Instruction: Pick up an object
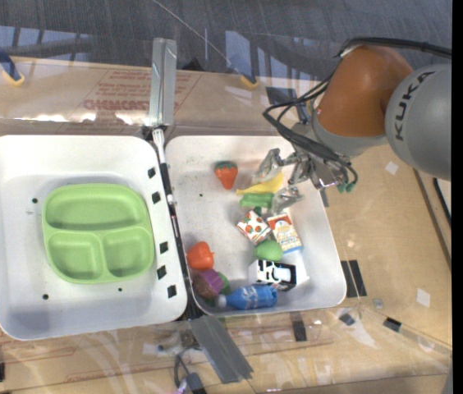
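Lowest in the right bin [330,245], a blue bottle [250,297] is seen; the gripper [285,175] is poised over a yellow banana [266,186], its grasp not discernible.

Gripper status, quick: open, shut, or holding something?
Two-finger metal gripper: cannot be told; it hangs over the right shallow white bin, near the yellow and green toy pieces.

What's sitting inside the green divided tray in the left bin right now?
Nothing shows in the green divided tray: all three compartments look bare green. The tray lies flat in the left bin, so whatever is beneath it is covered. The toys are all in the right bin.
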Robot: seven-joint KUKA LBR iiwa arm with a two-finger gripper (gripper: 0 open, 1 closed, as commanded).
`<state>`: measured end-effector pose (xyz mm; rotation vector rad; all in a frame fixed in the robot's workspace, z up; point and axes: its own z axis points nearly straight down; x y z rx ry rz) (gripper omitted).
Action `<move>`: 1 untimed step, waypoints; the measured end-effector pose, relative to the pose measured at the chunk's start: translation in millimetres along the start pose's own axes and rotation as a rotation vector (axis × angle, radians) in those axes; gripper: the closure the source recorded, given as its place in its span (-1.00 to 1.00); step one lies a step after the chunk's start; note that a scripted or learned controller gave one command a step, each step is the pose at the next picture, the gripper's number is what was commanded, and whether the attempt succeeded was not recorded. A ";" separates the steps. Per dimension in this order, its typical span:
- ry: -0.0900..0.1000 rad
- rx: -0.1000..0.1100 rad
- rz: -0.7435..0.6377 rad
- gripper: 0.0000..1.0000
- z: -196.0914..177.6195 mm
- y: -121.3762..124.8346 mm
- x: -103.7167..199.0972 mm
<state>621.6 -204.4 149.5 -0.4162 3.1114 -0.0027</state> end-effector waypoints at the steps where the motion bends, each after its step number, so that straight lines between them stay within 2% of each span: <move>1: 0.002 -0.004 0.073 1.00 42.1 82.1 -60.3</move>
